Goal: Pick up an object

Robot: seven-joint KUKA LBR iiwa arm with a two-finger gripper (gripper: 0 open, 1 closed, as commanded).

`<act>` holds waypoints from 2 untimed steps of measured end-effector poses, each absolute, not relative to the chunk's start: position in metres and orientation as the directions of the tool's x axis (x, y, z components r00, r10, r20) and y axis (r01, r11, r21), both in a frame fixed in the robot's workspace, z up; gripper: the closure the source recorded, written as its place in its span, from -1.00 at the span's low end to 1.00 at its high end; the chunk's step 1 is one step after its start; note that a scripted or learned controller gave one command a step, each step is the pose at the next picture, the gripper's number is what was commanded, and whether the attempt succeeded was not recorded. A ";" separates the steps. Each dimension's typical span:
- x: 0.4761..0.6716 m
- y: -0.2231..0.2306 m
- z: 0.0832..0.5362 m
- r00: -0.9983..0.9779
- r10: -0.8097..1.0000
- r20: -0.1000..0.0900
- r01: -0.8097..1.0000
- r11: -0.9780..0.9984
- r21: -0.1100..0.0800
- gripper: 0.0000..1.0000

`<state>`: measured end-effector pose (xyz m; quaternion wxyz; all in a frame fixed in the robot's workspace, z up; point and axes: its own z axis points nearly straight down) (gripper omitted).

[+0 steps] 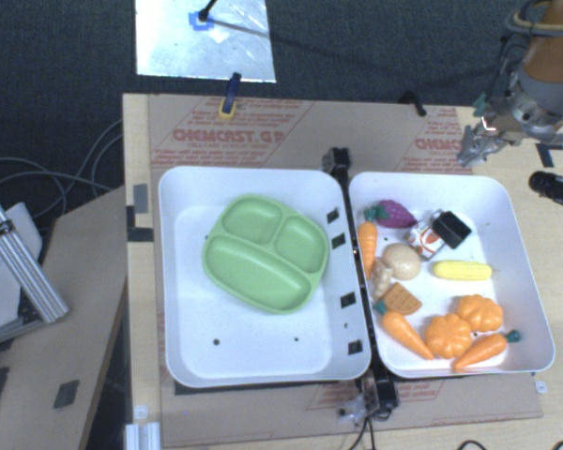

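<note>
Objects for pickup, such as the corn cob, all lie in the right bin. Your gripper hangs outside its far corner, carrying nothing; finger state indiscernible. Grasp not yet begun.

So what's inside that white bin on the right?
The right bin holds toy food: a purple piece, corn, a mushroom, a small can, carrots and pumpkins. Anything beneath them is hidden.
</note>
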<state>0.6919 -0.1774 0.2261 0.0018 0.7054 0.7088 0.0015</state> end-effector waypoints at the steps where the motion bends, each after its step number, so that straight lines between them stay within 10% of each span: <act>1: 0.675 -0.133 0.230 -0.008 1.000 0.000 1.000 0.008 0.001 1.00; 2: 0.665 -0.080 0.240 -0.008 1.000 0.001 1.000 0.008 0.002 1.00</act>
